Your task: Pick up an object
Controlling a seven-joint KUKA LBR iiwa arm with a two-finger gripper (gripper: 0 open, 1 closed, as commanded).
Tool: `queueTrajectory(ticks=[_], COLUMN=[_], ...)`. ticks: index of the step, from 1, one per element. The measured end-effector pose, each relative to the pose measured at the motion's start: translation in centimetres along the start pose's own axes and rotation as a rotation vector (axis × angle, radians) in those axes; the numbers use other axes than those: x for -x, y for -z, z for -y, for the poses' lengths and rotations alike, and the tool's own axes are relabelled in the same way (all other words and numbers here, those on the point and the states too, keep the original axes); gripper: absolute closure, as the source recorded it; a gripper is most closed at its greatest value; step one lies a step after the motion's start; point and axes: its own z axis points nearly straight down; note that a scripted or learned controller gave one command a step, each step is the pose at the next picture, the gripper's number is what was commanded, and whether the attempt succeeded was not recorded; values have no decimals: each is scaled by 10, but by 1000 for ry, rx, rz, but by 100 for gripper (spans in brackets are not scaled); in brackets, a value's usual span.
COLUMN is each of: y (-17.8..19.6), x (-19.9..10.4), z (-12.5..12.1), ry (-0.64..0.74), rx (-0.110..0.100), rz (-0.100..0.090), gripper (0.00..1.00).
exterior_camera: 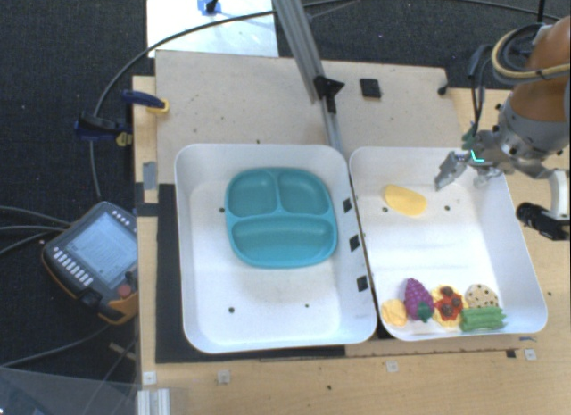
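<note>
Gripper: your gripper [461, 168] hangs over the far end of the right bin [517, 253]; fingers look parted a little, nothing between them.
Nearest target: the yellow piece [405, 200] lies flat on the bin floor, just beside the fingertips, toward the left bin [192, 253] and slightly nearer the camera.
Long axis: it runs roughly across the bin, left to right, tilting a touch toward the near side.
Other options: purple grapes [417, 297], a pizza-like piece [447, 302], a cookie [482, 295] and a green pod [483, 318] crowd the near edge, well apart from your tool.
Left bin: holds the teal divided plate [281, 217].
Hard to read: finger gap is small and blurred, so judge it loosely; the wrist is cut off at the frame's right.
</note>
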Motion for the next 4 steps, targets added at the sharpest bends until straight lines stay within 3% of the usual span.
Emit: queueTrajectory(ticks=[1, 3, 4], y=[1, -87, -110], x=[0, 4, 5], z=[-1, -1, -4], ry=[0, -3, -3], rx=[2, -2, 7], rz=[0, 1, 1], gripper=[0, 0, 0])
